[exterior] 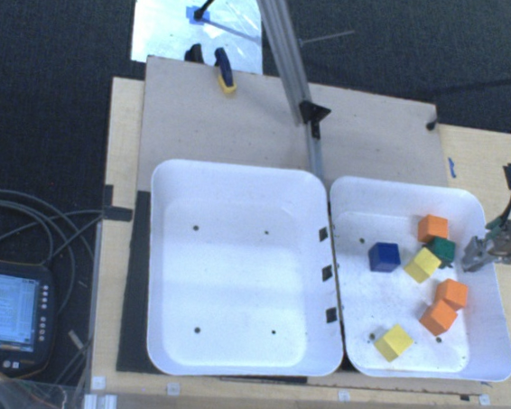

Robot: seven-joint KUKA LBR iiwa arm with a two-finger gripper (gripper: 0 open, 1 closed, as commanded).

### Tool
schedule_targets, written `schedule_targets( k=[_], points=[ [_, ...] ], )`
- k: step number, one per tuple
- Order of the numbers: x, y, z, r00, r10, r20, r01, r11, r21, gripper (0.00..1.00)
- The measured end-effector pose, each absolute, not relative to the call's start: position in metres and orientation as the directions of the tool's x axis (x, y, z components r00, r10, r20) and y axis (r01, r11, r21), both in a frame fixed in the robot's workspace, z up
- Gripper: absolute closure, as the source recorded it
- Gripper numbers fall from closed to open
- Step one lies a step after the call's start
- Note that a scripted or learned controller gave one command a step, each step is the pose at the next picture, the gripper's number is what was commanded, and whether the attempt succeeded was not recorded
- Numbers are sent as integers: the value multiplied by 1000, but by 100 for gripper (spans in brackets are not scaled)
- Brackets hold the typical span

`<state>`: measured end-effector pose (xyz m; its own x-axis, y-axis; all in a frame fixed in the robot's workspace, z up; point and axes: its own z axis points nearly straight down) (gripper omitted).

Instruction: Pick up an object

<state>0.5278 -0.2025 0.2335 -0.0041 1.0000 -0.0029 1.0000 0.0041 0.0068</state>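
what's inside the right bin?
Right bin holds seven blocks: three orange, two yellow, one blue, one green partly covered by a yellow block. Pincer at its right rim.

Both white bins (239, 270) smooth plastic, slightly glossy; blocks (383, 256) matt, plastic-looking; bench (372, 134) matt board, cardboard-like; gripper (487, 249) dull grey metal.

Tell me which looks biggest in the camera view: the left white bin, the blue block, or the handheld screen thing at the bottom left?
Largest to smallest:
1. Left white bin
2. Handheld screen unit
3. Blue block

The gaps are clear, so nearness to the camera does not change the order.
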Motion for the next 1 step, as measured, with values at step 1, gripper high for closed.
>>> schedule_targets(
  k=[1],
  points=[
    [530,-203,287,-5,1000,-3,1000,5,8,100]
  ],
)
